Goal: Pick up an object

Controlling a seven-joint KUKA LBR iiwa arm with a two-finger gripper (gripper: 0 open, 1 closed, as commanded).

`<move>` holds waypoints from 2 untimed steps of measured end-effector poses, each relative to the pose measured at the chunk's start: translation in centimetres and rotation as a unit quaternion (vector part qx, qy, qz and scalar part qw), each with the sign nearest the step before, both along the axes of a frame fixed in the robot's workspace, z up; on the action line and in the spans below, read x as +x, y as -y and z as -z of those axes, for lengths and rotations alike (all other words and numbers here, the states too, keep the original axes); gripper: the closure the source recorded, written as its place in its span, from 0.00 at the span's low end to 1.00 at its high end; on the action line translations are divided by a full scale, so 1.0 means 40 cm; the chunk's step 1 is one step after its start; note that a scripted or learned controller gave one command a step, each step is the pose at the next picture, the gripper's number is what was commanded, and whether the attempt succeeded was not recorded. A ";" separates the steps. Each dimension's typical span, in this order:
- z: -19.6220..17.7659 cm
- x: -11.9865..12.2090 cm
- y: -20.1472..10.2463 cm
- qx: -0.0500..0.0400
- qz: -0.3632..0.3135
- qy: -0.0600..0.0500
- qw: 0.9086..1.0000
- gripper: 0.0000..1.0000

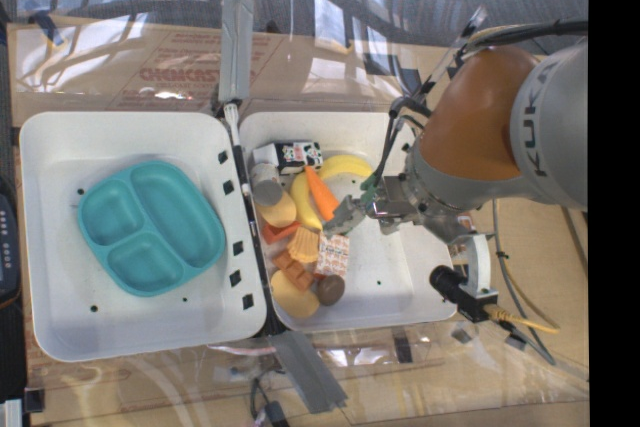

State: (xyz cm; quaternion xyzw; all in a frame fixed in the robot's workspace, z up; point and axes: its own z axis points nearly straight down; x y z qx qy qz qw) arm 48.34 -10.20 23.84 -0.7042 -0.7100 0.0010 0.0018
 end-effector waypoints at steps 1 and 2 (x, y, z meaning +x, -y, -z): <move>0.362 0.211 0.072 0.000 -0.051 0.000 0.999 0.00; 0.184 0.324 0.217 -0.002 -0.084 0.004 0.996 0.00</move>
